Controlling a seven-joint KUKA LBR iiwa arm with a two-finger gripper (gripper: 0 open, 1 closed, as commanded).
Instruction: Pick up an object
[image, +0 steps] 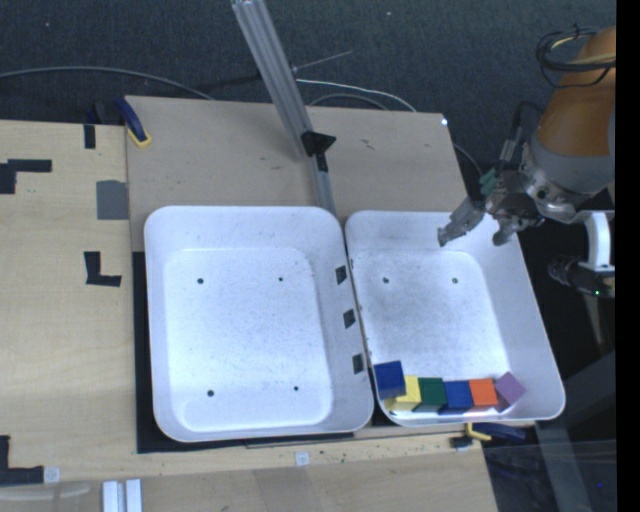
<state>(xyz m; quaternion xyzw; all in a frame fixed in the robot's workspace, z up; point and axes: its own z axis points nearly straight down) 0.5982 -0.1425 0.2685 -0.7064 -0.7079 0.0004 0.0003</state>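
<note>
A row of small blocks is seen along the near wall of the right bin (520, 300): a blue block (388, 377) stacked on a yellow block (406, 394), then green (432, 391), a second blue (457, 395), orange (482, 392) and purple (509, 387). Farther back, the gripper (478, 226) is held over the bin's far right corner, well apart from the blocks; nothing is seen between its spread fingers.

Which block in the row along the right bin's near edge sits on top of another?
The blue block at the row's left end: it rests raised on the yellow block, while the others lie on the bin floor.
</note>
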